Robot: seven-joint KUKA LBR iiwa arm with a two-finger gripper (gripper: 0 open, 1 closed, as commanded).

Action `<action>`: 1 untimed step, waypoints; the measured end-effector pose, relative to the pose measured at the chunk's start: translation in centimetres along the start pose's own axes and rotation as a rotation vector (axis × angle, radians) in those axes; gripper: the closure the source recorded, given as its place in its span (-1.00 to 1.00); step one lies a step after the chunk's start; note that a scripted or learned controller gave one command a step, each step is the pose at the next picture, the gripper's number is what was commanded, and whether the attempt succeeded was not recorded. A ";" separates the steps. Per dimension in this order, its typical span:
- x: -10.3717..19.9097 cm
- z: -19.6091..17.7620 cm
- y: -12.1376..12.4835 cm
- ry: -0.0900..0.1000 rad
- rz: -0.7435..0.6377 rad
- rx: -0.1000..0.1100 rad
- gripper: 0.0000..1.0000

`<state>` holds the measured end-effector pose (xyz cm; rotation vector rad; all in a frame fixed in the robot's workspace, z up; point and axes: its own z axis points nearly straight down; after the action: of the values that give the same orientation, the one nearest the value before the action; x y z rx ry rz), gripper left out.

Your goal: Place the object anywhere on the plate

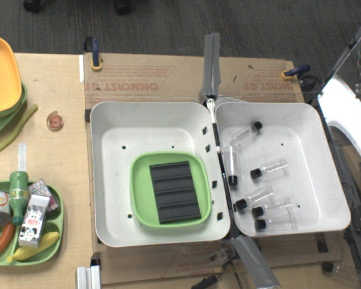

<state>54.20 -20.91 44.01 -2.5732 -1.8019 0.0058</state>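
Note:
A green square plate [142, 213] lies in the left white bin [108, 161], slightly toward its front. On the plate's middle rests a black ridged block [174, 191] with several grooves across it. In the right white bin [316, 161] lie several clear tubes with black caps, among them one at the back [245, 133], one along the left wall [231, 167], and one in the middle [269, 170]. More tubes [274, 217] sit near that bin's front.
On the wooden bench to the left are stacked yellow and green plates [0, 86] and a green tray of toy food [24, 224]. Cardboard [150, 80] lies under the bins, clamped at its back corners. A white curved body [346, 110] stands at the right.

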 end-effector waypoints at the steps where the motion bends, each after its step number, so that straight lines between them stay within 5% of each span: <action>1: -0.1 0.0 0.9 0.000 -0.023 -0.001 -1.00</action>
<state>55.06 -21.34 44.04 -2.5528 -1.8317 0.0049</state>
